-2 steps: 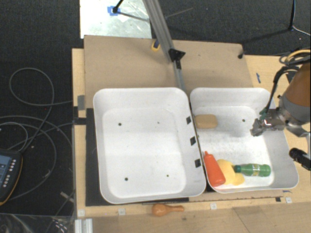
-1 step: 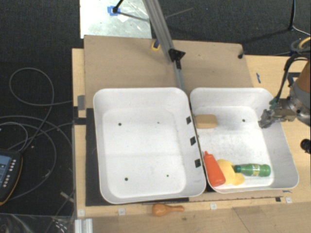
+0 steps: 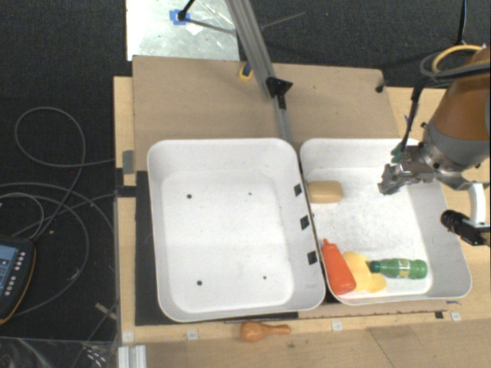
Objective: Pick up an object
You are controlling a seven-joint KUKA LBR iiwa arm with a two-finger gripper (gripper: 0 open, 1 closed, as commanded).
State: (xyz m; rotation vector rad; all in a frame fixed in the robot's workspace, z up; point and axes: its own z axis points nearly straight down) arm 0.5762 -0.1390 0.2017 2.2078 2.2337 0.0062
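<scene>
Two shallow white bins sit side by side on a tan bench [image 3: 199,98]. The left bin [image 3: 230,159] shows a bare speckled floor with four small dark marks. The right bin [image 3: 453,278] holds four objects. A beige, rounded block [image 3: 325,192] lies near the bin's upper left corner, just beside the wall shared with the left bin. Along the near edge lie three more: an orange bottle [image 3: 337,267] at the left, tilted with its narrow end pointing away from the viewer; a yellow object [image 3: 364,271] touching it on the right; and a green bottle [image 3: 399,267] lying on its side, its dark cap end against the yellow object.

The arm [image 3: 464,113] enters from the right, its orange band above a grey wrist. The gripper [image 3: 393,181] hangs over the upper right part of the right bin, well apart from all four objects; nothing is seen between its fingers, and whether they stand apart or together cannot be told from this angle.

A grey pole [image 3: 257,41] slants across the bench from the top toward the gap between the bins. A small orange-brown, pear-shaped object [image 3: 261,330] lies on the bench's near edge, outside the bins. Dark cables [image 3: 54,167] loop over the floor at left.
</scene>
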